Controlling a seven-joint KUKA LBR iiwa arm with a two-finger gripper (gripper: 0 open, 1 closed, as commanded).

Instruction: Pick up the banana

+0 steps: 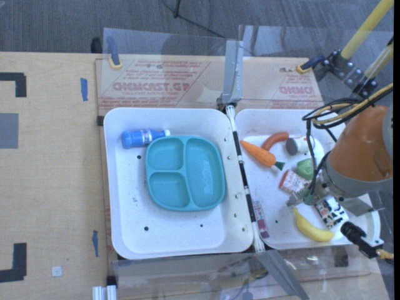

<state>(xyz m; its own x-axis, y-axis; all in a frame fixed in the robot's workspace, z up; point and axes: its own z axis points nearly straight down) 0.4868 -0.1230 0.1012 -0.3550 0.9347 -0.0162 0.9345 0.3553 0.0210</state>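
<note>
Here, your banana [312, 228] lies at the near edge of the right bin [270, 195], just below the end effector [310, 197]. You cannot tell its state from this angle. A carrot [259, 154], a red sausage [275, 140] and a small packet [291, 180] lie further back. Your left bin [125, 224] carries a blue divided plate [185, 172] and a blue bottle [141, 137] beside it.

A light wooden bench top [50, 186] marked with black and blue tape sits beneath grey carpeted floor [250, 2], where a dark cable [181, 5] trails.
</note>
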